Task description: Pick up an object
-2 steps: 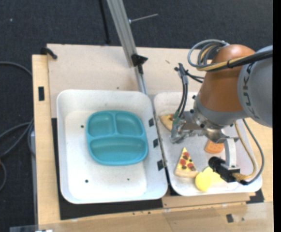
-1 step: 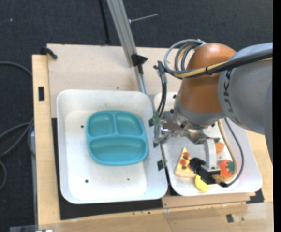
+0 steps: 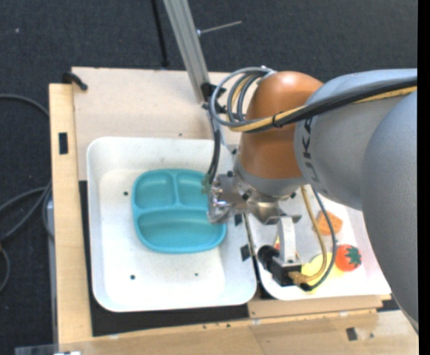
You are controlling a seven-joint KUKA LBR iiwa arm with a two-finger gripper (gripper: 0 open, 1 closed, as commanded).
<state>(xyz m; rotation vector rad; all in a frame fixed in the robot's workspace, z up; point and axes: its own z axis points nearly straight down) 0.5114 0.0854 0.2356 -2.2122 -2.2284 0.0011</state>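
A teal divided plate [image 3: 172, 214] lies flat in the middle of the left white bin [image 3: 111, 272]. My gripper [image 3: 218, 203] hangs over the plate's right rim, close to the wall between the two bins. The metal gripper body overlaps the plate's edge, and I cannot make out whether anything is held. In the right bin [image 3: 370, 276], an orange piece [image 3: 333, 220] and a red strawberry-like toy with a green top [image 3: 348, 257] show beside the arm. The grey and orange wrist hides most of that bin.
A slanted aluminium rail [image 3: 185, 35] rises behind the left bin. The wooden bench [image 3: 126, 102] surrounds both bins, with dark floor and cables at the left.
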